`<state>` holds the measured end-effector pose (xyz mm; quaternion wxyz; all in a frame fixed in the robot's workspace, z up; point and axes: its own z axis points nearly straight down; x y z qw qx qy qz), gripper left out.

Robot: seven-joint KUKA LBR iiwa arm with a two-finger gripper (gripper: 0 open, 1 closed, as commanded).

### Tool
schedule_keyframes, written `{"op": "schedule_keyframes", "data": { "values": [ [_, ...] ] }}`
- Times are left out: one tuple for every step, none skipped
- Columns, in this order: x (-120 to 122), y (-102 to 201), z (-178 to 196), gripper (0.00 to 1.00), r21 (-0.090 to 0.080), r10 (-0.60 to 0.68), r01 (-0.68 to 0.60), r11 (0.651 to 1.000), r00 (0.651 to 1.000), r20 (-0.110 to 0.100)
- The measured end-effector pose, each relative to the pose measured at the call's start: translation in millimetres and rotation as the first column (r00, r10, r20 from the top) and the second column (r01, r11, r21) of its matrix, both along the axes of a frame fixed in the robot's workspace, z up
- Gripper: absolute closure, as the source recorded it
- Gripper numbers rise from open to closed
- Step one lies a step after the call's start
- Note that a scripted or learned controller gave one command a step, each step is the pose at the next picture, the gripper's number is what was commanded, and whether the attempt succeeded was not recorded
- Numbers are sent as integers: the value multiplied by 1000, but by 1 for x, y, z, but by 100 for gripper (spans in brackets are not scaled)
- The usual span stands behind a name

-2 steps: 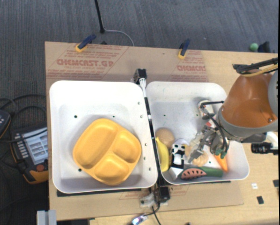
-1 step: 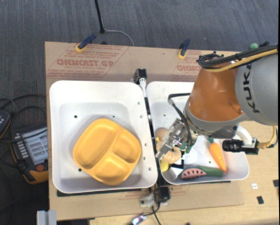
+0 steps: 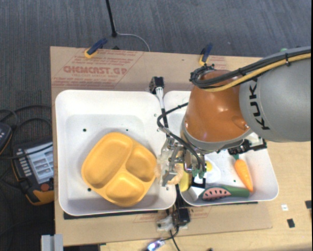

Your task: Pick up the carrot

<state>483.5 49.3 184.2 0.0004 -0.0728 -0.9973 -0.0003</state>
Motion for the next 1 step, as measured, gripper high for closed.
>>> {"op": "schedule_keyframes", "data": {
  "values": [
    [0,-30,0,100,-1,-381,381,925,925,1]
  ]
}}
